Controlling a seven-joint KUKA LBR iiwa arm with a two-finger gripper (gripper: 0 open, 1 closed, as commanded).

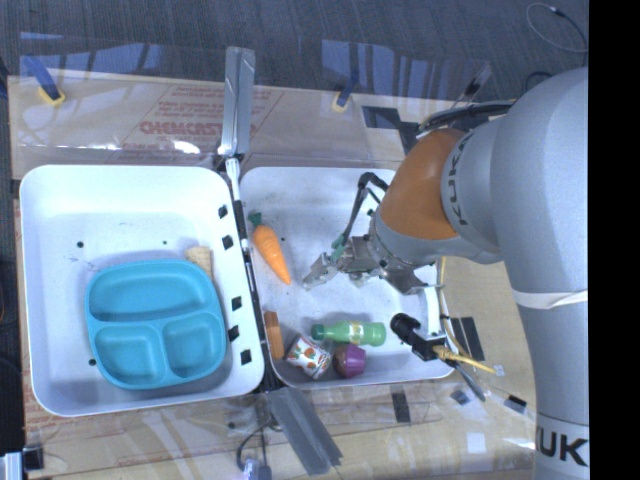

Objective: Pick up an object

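i saw the gripper (pixel 318 271) low in the right bin (pixel 300 183), just beside the carrot (pixel 271 252); couldn't tell how open it was.

Robotics lab: taped bench (pixel 300 118), white bins (pixel 60 218)

There were 2 white bins, a left bin (pixel 40 268) & a right bin (pixel 310 193). Left bin had 1 blue tray (pixel 150 268) w/ 3 spots in it, plus 1 small tan thing (pixel 201 259). Right bin had 1 orange carrot (pixel 271 253), 1 green bottle (pixel 350 332), 1 purple thing (pixel 351 361), 1 little can (pixel 308 356) w/ pictures on it & 1 brown stick (pixel 272 334).
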